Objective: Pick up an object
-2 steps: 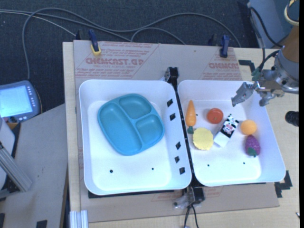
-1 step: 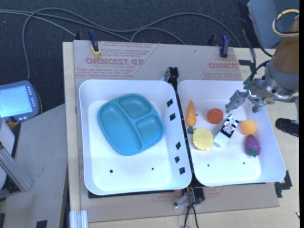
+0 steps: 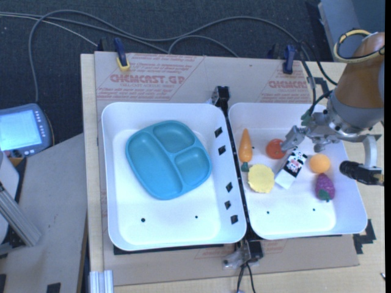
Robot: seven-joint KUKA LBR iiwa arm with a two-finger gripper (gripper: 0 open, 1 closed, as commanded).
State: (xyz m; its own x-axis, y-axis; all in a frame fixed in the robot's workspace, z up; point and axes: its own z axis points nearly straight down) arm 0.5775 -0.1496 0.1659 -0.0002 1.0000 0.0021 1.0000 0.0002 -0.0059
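Note:
The right bin (image 3: 293, 221) holds several toys. They are an orange carrot (image 3: 245, 145), a red tomato (image 3: 274, 148), a flat yellow piece (image 3: 261, 178), a white carton with black spots (image 3: 289, 170), an orange ball (image 3: 319, 163) and purple grapes (image 3: 324, 187). My gripper (image 3: 307, 140) hangs low over the back of this bin, between the tomato and the orange ball. It sits just above the carton's upper end. The wrist body hides its tips from this slanted angle.
The left bin (image 3: 116, 182) carries a blue divided plate (image 3: 168, 159). A black divider with clips (image 3: 227, 163) runs between the bins. Cables (image 3: 183, 38) trail behind the bench, and two blue clamps (image 3: 121, 56) grip its back edge. A small screen (image 3: 21, 129) stands at far left.

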